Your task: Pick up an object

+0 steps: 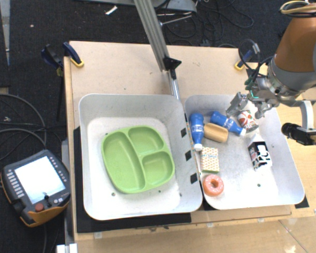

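The grey arm with its orange band [300, 36] enters at two o'clock and reaches down over the right bin [284, 188]. The left bin [89, 115] holds a green divided plate [138, 158]. In the right bin, a blue bottle [196, 129] lies along the nine o'clock wall, with a tan roll [216, 133] beside it and a second blue bottle [225, 122] toward twelve. The gripper [246, 111] sits at twelve o'clock, touching a red-and-white object [247, 120]; I cannot tell its state. A black-and-white carton [260, 155] lies at three, a patterned packet [210, 160] at eight, a pink doughnut [214, 185] at seven.
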Controlling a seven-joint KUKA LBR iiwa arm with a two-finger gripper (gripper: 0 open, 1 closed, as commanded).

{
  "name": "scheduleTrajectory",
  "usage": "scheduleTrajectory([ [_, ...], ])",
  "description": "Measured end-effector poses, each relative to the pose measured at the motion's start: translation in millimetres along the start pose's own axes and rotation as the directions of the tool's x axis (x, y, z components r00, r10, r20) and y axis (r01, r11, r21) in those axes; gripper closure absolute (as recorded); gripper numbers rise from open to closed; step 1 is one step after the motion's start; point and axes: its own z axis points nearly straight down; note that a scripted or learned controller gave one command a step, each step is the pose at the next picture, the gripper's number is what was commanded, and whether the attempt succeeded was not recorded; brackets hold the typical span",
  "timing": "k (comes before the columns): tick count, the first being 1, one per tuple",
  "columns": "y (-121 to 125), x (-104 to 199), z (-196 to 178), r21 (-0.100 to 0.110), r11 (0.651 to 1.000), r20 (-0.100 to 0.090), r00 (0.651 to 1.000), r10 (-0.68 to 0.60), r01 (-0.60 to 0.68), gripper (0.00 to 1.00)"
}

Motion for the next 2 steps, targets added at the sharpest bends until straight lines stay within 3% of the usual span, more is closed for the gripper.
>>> scheduleTrajectory([
  [1, 0.0, 0.0, -0.1, 0.000, 1.000, 0.000, 1.000, 0.000, 0.000, 0.00],
  [2, -0.2, -2.7, 64.0, 0.006, 1.000, 0.000, 1.000, 0.003, -0.003, 0.00],
])
